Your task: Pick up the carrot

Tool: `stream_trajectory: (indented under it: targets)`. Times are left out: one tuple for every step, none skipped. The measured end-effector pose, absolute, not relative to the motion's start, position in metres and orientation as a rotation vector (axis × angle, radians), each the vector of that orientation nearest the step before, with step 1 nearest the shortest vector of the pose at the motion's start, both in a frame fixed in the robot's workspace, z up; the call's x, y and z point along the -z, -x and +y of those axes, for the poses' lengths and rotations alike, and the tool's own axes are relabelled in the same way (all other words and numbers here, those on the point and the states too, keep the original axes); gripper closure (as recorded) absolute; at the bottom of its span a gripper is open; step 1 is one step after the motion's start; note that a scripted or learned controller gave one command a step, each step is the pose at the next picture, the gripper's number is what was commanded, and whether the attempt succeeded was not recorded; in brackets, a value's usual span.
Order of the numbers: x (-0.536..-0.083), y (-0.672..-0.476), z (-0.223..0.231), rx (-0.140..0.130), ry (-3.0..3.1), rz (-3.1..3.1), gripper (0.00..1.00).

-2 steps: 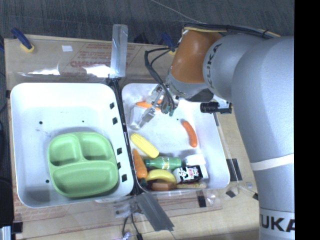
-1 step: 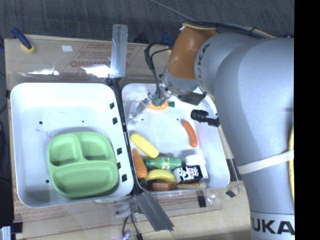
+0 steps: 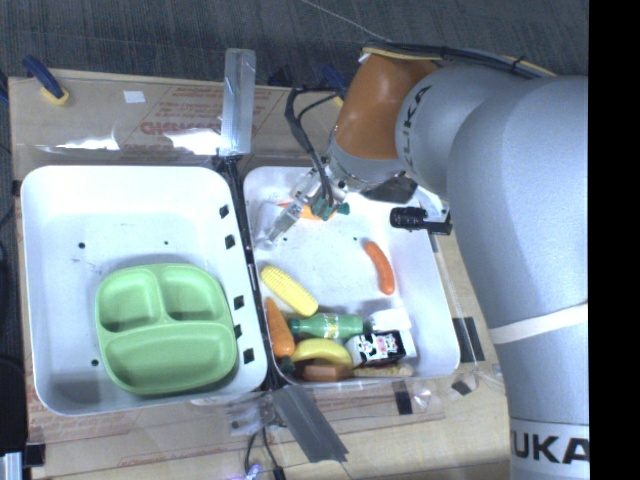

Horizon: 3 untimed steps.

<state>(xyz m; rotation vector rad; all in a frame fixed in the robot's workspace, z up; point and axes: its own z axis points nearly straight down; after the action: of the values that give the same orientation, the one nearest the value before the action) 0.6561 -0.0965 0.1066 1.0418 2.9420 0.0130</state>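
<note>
The carrot (image 3: 279, 329) is a short orange piece lying along the left wall of the right bin (image 3: 432, 298), just below a yellow corn cob (image 3: 288, 290). My gripper (image 3: 287, 218) hangs over the far left corner of that bin, pointing down and to the left, well behind the carrot and apart from it. A small orange and teal patch shows close to the gripper's base; I cannot make out what it is.
In the right bin's near end lie a green bottle (image 3: 327, 325), a banana (image 3: 320, 351), a black-and-white carton (image 3: 381, 345) and a brown item beneath the banana. A reddish sausage (image 3: 379, 266) lies mid-right. The left bin (image 3: 60, 208) holds a green divided plate (image 3: 165, 328).
</note>
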Motion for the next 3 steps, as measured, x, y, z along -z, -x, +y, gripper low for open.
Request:
stream_trajectory:
  targets:
    - [-0.106, -0.656, -0.094, -0.012, -1.426, 2.778, 0.00]
    - [-0.119, -0.658, -0.092, -0.018, -1.414, 2.780, 1.00]
    - [-0.197, -0.618, 0.039, -0.010, -1.218, 2.890, 1.00]
